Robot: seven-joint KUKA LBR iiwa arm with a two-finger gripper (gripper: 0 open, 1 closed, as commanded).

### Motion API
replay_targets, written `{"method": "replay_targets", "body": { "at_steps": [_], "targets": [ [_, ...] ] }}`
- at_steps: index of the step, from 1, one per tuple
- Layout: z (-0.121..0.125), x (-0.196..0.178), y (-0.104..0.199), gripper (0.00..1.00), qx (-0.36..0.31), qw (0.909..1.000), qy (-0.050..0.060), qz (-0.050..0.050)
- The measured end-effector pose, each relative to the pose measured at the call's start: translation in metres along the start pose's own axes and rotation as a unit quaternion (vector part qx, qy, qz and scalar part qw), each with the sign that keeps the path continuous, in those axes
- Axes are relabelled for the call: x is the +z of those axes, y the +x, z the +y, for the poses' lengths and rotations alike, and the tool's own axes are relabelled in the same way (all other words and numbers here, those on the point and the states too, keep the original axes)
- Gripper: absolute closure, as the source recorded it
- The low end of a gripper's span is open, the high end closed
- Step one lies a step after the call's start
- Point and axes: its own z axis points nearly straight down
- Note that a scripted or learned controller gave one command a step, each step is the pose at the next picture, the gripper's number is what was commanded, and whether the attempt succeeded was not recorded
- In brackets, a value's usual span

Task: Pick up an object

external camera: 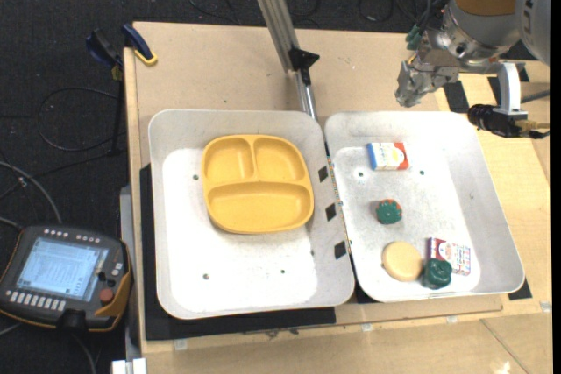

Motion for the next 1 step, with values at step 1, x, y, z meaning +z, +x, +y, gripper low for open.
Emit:
{"method": "replay_targets", "body": {
  "at_steps": [1],
  "targets": [
    [-0.0084,-0.0002,0.0505,1.00,0.000,1.0000,0.001,0.000]
  ]
}}
